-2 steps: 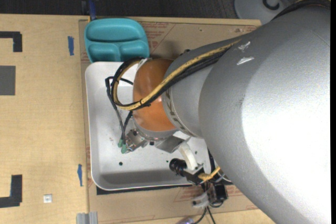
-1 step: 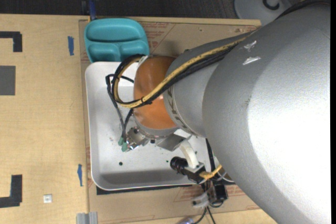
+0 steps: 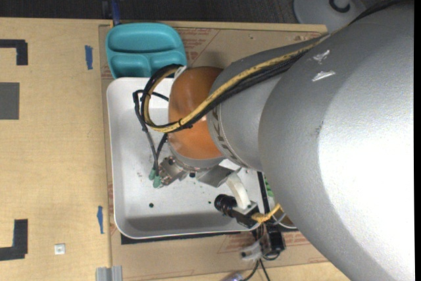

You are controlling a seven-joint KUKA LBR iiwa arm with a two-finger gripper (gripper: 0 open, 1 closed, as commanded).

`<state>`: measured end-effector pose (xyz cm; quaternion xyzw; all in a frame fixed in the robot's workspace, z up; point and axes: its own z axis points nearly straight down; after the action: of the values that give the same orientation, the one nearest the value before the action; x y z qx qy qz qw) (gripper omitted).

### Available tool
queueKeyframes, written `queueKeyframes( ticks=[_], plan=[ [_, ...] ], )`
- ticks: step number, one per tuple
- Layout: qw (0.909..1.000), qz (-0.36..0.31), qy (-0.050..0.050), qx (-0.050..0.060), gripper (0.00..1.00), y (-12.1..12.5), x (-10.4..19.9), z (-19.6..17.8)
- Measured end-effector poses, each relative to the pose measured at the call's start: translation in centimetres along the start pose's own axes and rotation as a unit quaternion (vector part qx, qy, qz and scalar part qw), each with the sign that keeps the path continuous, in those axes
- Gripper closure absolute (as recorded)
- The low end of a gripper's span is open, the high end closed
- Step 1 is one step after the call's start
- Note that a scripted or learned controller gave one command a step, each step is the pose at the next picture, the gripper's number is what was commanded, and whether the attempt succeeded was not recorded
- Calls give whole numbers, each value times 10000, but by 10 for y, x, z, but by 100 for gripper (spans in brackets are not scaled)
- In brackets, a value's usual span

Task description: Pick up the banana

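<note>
Where the banana lies I cannot tell. I judge that it is hidden under the wrist and the gripper [image 3: 164, 171], because the bare floor of the white bin [image 3: 128, 141] around the gripper carries just a few small dark specks [image 3: 151, 206]. For the same reason I can say nothing about its colour, its curve or which way it points.

The gripper is low inside the bin, close to the floor or on it. Whether it is open or closed I cannot tell, since the orange band [image 3: 192, 116] and the grey arm [image 3: 329, 141] cover it from above.

The step in hand seems to be the grasp itself. To do it well, the gripper should close across the narrow width of the fruit, near its middle, with mild force so the soft skin is not crushed. It should then lift straight up and slowly, so a weak hold shows itself early.

A black cable [image 3: 146, 102] loops just beside the gripper. Further away from it, past the bin's rim, stands a teal tray [image 3: 141, 43] on the cardboard bench [image 3: 52, 141].
</note>
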<state>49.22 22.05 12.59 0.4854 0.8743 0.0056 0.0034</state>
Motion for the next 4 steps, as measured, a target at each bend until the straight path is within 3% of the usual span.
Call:
queueKeyframes(
  ticks=[2,3,4],
  plan=[
    [10000,-5,-9,-16,100,1,0,-20],
    [9910,-1336,18,45,100,-16,-2,38],
    [9911,-1331,16,36,100,-15,-2,28]
  ],
)
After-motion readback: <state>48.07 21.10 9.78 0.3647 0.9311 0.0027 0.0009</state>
